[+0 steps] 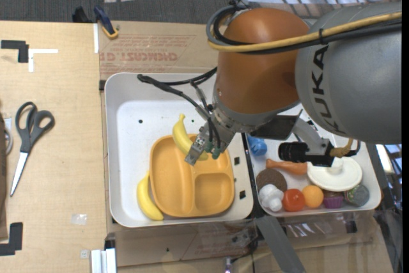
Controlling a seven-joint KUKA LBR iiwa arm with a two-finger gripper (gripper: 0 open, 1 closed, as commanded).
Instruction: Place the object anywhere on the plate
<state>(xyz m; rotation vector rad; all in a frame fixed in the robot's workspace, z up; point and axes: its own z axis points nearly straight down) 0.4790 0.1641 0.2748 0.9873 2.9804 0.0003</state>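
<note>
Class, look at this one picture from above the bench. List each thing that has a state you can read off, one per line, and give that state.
gripper: low over the plate's upper rim, by a banana
plate: flat in the left bin, compartments bare
upper banana: lying at the plate's upper edge, under the gripper
lower banana: lying against the plate's lower left rim
scissors: lying on the wooden bench, blades shut

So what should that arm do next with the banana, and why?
Probably lower a little and let go. The gripper seems to pinch one end of a banana right over the top rim of the orange divided plate in the left bin, so a small drop should land it there. A second banana lies against the plate's lower left edge.
</note>
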